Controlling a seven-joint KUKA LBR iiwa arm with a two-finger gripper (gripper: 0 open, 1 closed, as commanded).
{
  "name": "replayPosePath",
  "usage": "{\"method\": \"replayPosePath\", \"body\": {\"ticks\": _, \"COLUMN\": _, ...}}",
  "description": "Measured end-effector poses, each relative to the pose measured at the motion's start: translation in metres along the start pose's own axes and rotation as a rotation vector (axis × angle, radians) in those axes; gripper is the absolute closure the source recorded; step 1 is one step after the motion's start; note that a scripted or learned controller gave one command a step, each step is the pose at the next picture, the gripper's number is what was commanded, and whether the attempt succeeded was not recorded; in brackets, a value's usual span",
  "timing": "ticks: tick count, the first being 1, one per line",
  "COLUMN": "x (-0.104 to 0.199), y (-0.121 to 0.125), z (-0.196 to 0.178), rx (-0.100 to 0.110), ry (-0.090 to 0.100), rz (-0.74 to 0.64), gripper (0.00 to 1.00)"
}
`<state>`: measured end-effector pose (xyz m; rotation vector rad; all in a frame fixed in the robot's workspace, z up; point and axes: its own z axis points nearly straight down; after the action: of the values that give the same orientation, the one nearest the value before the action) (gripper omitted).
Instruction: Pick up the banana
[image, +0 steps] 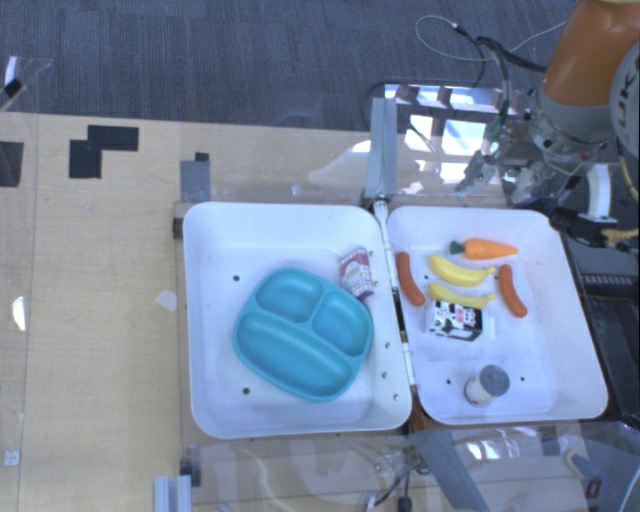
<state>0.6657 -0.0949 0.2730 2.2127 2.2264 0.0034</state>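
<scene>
A light wooden bench (90, 300) is seen carrying two shallow white bins side by side. The left bin (215, 400) and the right bin (570, 380) are set touching along their inner edges, toward the bench's right side. Black patches (100, 148) are stuck near the bench's far left corner, well apart from the bins.

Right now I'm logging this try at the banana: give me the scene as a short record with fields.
target: two bananas, right bin
neighbours: carrot, two sausages, black-and-white carton, grey-capped jar
left bin: blue divided plate, small packet
gripper: beyond the right bin's far edge, apart from the bananas
</scene>
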Motion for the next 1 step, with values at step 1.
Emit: {"method": "replayPosePath", "body": {"ticks": 1, "x": 0.0317, "y": -0.0049, "z": 0.0888, "rx": 0.001, "ry": 0.000, "rz": 0.014, "gripper": 0.00}}
